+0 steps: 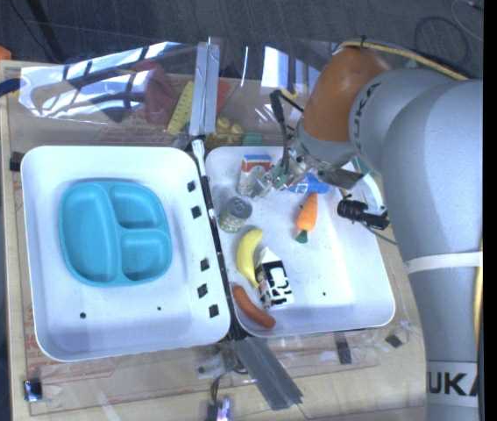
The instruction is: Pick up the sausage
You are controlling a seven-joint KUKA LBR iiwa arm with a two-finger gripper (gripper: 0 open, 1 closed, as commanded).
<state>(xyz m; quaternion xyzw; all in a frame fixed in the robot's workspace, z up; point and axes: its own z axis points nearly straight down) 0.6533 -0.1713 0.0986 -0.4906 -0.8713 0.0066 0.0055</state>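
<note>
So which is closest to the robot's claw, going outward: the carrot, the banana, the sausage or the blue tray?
From the gripper, in the camera view:
1. Carrot, just below it in the right bin.
2. Banana, lower, near the divider.
3. Sausage, at the right bin's near left corner.
4. Blue tray, over in the left bin.

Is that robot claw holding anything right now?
It cannot be told. The gripper sits low at the back of the right bin; the sausage lies untouched at its front edge.

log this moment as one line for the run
gripper: far end of right white bin | reddish-brown sausage: near-left corner, untouched | beside it: yellow banana, black-and-white carton | pick: not started
</note>
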